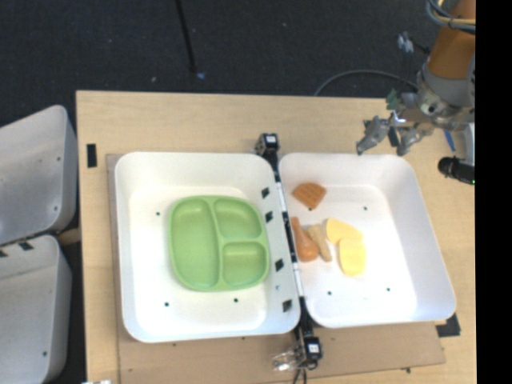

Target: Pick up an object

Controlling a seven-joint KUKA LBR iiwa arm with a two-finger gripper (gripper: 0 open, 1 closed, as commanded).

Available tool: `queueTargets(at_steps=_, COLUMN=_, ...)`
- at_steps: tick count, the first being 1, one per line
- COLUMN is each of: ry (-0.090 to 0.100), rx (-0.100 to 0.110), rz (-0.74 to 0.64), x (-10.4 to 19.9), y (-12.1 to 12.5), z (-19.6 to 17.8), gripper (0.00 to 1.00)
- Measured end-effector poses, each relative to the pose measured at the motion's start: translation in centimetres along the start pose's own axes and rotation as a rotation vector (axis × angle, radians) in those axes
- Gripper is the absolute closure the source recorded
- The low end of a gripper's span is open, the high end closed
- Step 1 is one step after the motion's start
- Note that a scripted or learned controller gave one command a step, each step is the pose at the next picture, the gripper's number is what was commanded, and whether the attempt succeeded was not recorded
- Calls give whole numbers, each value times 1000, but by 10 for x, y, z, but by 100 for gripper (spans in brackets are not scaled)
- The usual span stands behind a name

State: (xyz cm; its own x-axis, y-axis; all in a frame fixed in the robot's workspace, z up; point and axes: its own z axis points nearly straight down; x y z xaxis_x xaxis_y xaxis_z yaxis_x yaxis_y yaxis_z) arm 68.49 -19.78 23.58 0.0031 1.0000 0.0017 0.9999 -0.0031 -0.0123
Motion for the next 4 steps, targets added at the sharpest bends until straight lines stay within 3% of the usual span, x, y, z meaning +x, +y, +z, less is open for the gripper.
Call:
queueTargets(at_steps=1, ry=-3, rx=-14, rz=-2, x=0, y=2, z=-9, gripper=0)
queueTargets(at_steps=4, ry=-3, rx=-10, rz=-6, x=5, y=-6, z=136, gripper=0)
